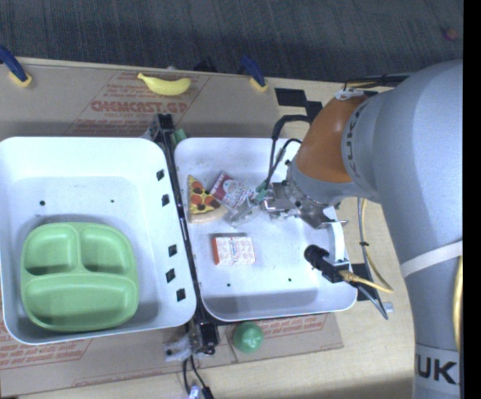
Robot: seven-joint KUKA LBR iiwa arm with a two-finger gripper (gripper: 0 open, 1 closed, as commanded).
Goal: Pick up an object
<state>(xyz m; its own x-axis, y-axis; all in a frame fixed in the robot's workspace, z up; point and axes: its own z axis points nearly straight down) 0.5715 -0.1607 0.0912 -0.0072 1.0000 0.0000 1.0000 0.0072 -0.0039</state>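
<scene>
Reaching in from the right, the grey arm (406, 181) with its orange band (327, 144) hangs low over the right bin (265, 302), its gripper (267, 199) down among a crinkled clear wrapper (238, 198); whether it is open or closed cannot be told. Just left of the wrapper lies a toy pizza slice (198, 198), and below them a small red-and-white packet (233, 249) rests flat on the bin floor, apart from both. The left bin (74, 160) holds a green divided tray (78, 274). On the tabletop (124, 98), a yellow banana (164, 82) lies beyond the bins and a green ball (247, 336) sits at the near edge.
</scene>
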